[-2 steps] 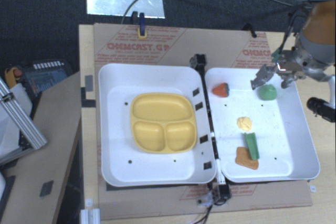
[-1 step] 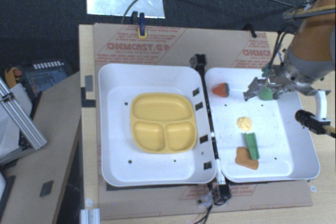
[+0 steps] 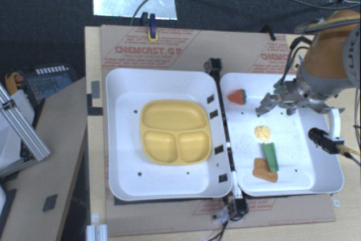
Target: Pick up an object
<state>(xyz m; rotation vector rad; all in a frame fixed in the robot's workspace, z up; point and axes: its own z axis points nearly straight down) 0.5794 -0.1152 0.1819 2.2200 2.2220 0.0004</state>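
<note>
Camera view shows the yellow tray (image 3: pixel 174 131) in the middle of the left bin (image 3: pixel 121 87). In the right bin (image 3: pixel 327 178), a red piece (image 3: pixel 237 96) lies near the far left corner, and the gripper (image 3: pixel 265 106) hangs just beside it, fingers apart and holding nothing. To grasp well, I think it must centre over the piece, then descend straight.

Counted two white bins (image 3: pixel 118 138), one yellow divided tray (image 3: pixel 174 131), and four small items: red piece (image 3: pixel 237 96), pale yellow lump (image 3: pixel 262 132), green stick (image 3: pixel 270 156), and what looked like one orange chunk (image 3: pixel 264 171).
</note>
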